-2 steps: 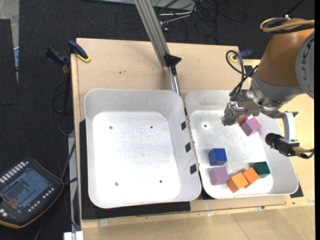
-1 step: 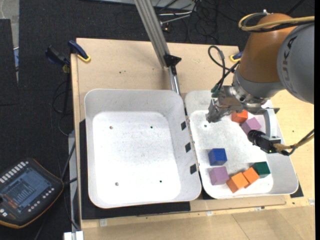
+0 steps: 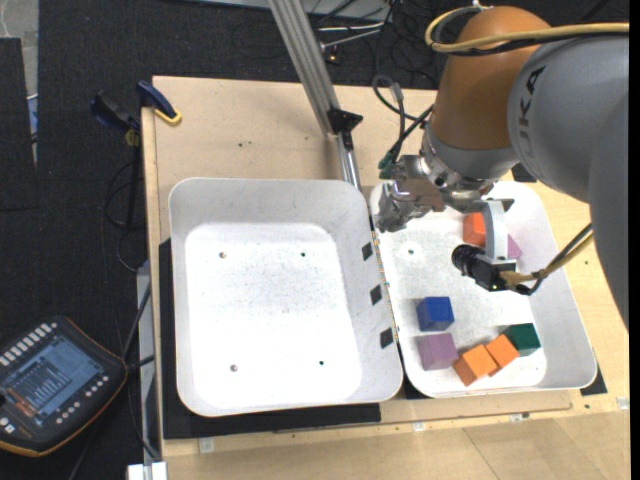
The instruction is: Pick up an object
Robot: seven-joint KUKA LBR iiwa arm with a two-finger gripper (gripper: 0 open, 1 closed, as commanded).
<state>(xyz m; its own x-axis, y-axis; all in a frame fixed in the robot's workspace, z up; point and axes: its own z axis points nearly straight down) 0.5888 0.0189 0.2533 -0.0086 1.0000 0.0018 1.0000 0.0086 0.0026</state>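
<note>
A handheld control pad [image 3: 50, 380] with a lit screen lies at the far left on the dark floor, cut off by the lower edge. A blue and yellow clamp [image 3: 150, 103] grips the back left corner of the pale wooden bench [image 3: 250, 138]. The left bin [image 3: 176, 268] sits on the bench. A slanted metal rail [image 3: 300, 38] runs down to the gap between the bins.

The gripper [image 3: 392, 208] hangs over the back left corner of the right bin [image 3: 585, 358]; it is too small and cluttered to tell whether the claw is released or clenched. The robot's own parts half hide an orange shape [image 3: 474, 229].

Near the front lie a blue block [image 3: 434, 313], a purple block [image 3: 436, 350], an orange block [image 3: 476, 360] and a green block [image 3: 521, 340], close together. The grey arm [image 3: 560, 98] covers the bin's back right corner.
</note>
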